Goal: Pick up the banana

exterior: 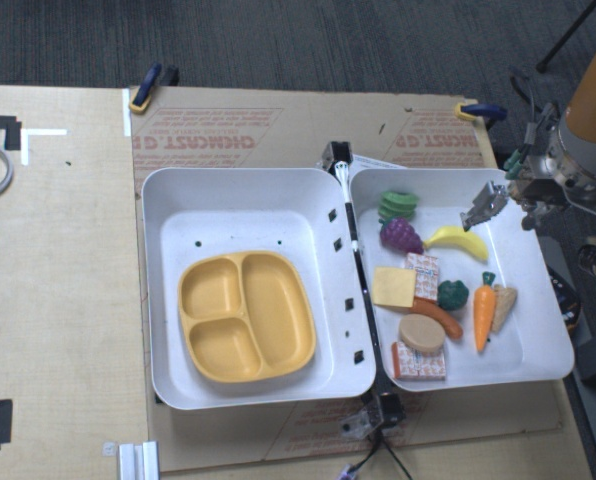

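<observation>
The gripper hangs over the far right part of the right bin, reaching in from the right edge of the bench. Whether it is spread wide or drawn narrow I cannot tell from here; the tip is a small grey tangle against the white bin, and nothing shows between its ends.

The banana lies on the bin floor just below and a touch left of the gripper, close but apart from it, as far as I can judge. It is flat, its curve bowed upward, one end pointing toward the grapes further left of the gripper. Beyond those, further left again, sits a green vegetable. Nearer me than the gripper are the carrot, broccoli, a cheese block and a sausage, all well clear of it.

Far off to the gripper's left, the other bin holds a yellow tray.

So the task looks barely begun: the approach is nearly there, but the banana is not lifted, not gripped. What remains, I'd say, is the descent onto it, the closing, and the lift.
</observation>
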